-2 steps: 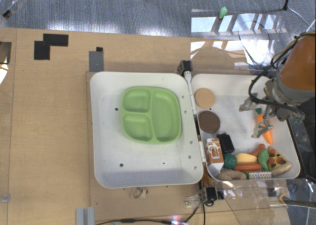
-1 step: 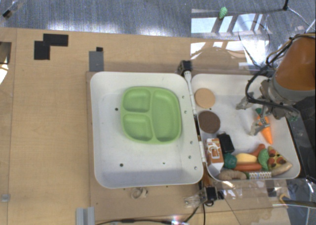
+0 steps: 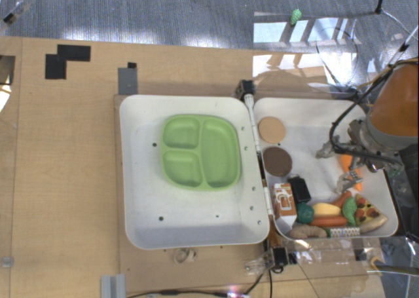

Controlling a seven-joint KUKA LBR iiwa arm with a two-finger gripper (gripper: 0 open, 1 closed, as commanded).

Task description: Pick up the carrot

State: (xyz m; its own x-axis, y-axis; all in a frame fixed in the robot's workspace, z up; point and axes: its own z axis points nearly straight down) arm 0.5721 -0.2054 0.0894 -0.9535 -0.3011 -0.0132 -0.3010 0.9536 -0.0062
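My gripper (image 3: 352, 171) hangs low over the right part of the right bin (image 3: 308, 152), below the arm's orange band (image 3: 400, 97). An orange object that looks like the carrot (image 3: 345, 158) lies right at the gripper. One bright end shows at the gripper's upper left and a small orange bit at its lower right. The gripper's body hides the middle of it. I cannot tell whether the carrot is held or just lies under the gripper.
Toy food is heaped along the right bin's front wall: a red-orange stick (image 3: 342, 198), a green piece (image 3: 350, 210), a yellow piece (image 3: 326, 209), a pizza slice (image 3: 371, 215). Two round discs (image 3: 272, 129) lie near the divider. The left bin holds a green divided plate (image 3: 200, 151).
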